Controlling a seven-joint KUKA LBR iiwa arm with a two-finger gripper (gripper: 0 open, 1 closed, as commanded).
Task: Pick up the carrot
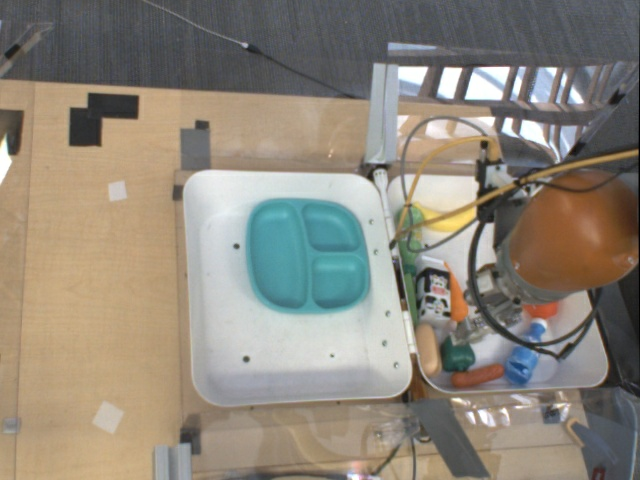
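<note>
The carrot (pixel 458 296) lies in the right bin (pixel 590 373) at approx 9 o'clock of the gripper (pixel 487 308) — can't tell the claw's state. Risk: clutter w/ the green block (pixel 459 354) and sausage (pixel 477 375) at 6 o'clock — wrong grab likely.
</note>
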